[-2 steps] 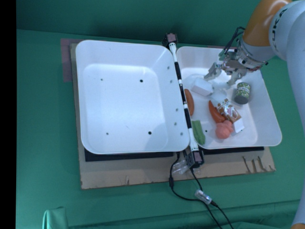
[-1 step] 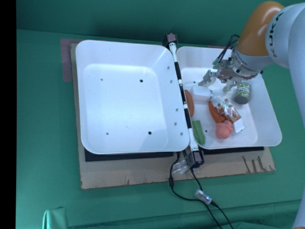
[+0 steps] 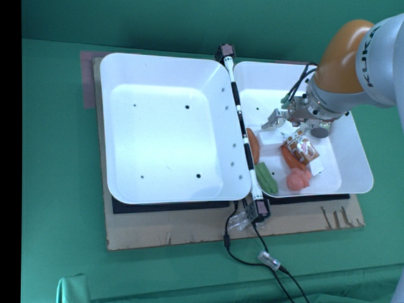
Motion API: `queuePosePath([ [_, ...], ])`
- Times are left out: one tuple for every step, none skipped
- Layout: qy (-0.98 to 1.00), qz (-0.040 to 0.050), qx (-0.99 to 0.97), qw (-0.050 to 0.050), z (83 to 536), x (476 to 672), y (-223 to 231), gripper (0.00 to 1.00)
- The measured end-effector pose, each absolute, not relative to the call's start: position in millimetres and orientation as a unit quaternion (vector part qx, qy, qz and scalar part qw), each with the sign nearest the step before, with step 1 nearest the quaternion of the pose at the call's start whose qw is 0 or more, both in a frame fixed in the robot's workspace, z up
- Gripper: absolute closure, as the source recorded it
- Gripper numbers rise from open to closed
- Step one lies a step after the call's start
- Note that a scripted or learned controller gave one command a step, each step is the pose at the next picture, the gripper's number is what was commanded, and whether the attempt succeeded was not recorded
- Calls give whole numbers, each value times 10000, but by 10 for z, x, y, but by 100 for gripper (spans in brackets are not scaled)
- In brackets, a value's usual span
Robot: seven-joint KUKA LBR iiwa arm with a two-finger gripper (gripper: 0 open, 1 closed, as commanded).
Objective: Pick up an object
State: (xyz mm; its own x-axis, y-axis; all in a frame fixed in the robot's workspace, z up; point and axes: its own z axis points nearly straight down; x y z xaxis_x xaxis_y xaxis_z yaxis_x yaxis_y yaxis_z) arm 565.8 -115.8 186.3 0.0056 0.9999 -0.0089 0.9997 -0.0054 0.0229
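The things to pick from lie bunched in the right bin, toward its near-left part: an orange carrot lying along the left wall, a green pod-shaped piece just in front of it, a white block beside the carrot, a small printed packet in red, orange and white tilted on top of the heap, a second white piece at its near edge, and a pinkish-red round piece nearest the front. They touch or overlap one another, so the exact edges are hard to tell

The left bin is shallow and white, with a few small dark holes in its floor. Both bins sit on a brown board on the table, which is covered in green cloth. A black and white striped bar runs between the bins, and cables trail from its near end across the cloth

The grey arm with its orange band reaches in from the right, over the right bin. The tool hangs just above the far edge of the heap, near the white block and the packet. Whether it is apart or together I cannot tell, and nothing can be seen held in it
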Motion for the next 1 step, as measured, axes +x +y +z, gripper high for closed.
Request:
queuePosePath([
  [7053,55,7087,117,1861,5217,-1361,0],
])
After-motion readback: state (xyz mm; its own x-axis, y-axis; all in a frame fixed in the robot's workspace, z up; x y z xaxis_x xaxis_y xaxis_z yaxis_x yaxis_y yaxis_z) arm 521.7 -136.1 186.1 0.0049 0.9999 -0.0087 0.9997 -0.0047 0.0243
